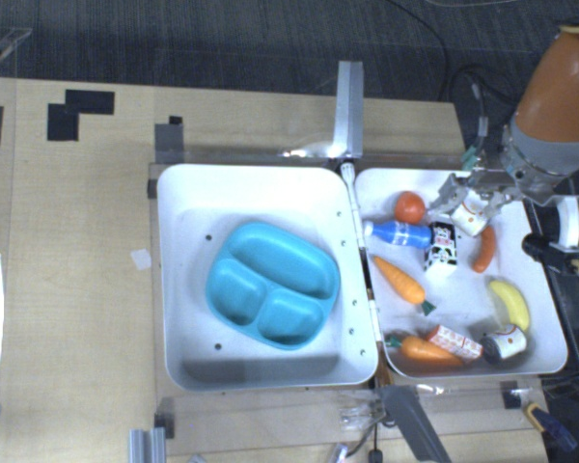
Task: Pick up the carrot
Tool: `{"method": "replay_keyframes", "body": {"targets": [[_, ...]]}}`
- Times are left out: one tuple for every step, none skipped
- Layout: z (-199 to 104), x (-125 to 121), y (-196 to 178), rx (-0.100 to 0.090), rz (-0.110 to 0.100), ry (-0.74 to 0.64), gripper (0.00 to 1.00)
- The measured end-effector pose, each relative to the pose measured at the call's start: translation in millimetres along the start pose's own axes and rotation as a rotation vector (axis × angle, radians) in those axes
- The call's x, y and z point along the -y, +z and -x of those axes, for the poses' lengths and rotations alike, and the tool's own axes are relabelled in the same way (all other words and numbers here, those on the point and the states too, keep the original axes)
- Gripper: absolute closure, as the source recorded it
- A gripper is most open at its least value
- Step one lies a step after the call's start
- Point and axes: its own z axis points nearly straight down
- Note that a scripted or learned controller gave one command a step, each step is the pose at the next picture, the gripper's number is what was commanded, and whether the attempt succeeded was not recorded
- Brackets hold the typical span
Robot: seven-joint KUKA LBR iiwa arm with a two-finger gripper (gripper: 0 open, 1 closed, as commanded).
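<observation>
Arm: the grey arm with its orange band [558, 75] comes in from the right and hangs over the upper right part of the right bin.
Gripper: the gripper [466, 204] sits above the far end of the right bin, near the tomato and the small black-and-white carton; whether it is released or clenched cannot be told from this view, and no object is seen in it.
Carrot: the carrot [399, 279] lies in the right bin, left of centre, at a slant, with its green stub toward the lower right; it is apart from the gripper.
Second carrot: another orange carrot-like piece [427, 350] lies along the near edge of the same bin, touching a small red and white packet [456, 340].
Right bin [556, 340]: also holds a red tomato [410, 206], a blue bottle [401, 233] lying on its side, a black-and-white carton [443, 245], an orange-red sausage-like piece [484, 249], a banana [510, 304] and a dark can [507, 344].
Left bin [183, 258]: holds a blue divided tray [272, 285], near its middle.
</observation>
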Motion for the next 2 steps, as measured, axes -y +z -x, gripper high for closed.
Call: {"method": "replay_keyframes", "body": {"targets": [[-59,45,40,0.000,0.001,-0.065,0.00],[-28,78,113,0.000,-0.001,0.079,0.00]]}}
